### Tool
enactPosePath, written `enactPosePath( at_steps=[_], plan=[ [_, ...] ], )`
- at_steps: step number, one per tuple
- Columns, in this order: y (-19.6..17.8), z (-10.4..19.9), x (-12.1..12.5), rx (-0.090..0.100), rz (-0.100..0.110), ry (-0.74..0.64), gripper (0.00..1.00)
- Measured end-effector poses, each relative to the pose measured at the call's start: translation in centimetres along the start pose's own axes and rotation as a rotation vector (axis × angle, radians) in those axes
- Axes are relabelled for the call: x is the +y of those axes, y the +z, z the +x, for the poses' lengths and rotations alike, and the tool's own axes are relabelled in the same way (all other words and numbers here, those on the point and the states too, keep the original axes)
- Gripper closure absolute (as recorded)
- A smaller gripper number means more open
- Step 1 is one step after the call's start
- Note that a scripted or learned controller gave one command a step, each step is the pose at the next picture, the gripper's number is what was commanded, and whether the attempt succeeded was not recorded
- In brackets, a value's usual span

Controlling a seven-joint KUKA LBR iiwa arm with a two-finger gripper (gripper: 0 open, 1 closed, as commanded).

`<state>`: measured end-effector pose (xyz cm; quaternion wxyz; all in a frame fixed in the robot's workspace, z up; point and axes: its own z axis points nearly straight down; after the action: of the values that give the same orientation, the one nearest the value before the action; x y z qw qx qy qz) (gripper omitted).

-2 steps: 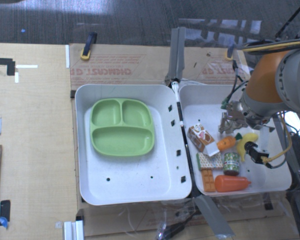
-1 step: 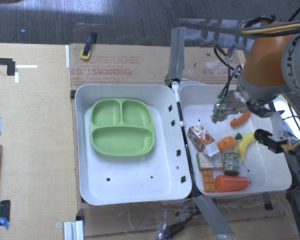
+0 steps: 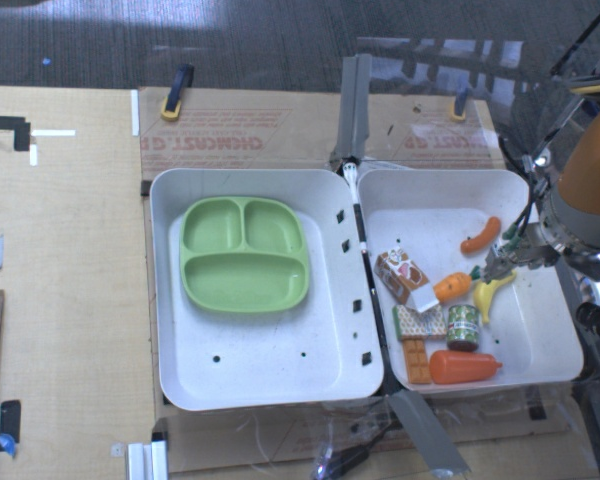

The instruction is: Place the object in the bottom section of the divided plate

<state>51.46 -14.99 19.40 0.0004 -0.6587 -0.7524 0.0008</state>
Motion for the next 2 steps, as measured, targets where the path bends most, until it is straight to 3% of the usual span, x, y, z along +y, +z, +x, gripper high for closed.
enactPosePath(
  at_steps=[1,2],
  plan=[
    [10.1,-6.7,-4.6,0.001,-0.001,0.006,1.0],
    [-1.0,-6.7,-4.6,0.0,-0.001,0.351,1.0]
  ],
)
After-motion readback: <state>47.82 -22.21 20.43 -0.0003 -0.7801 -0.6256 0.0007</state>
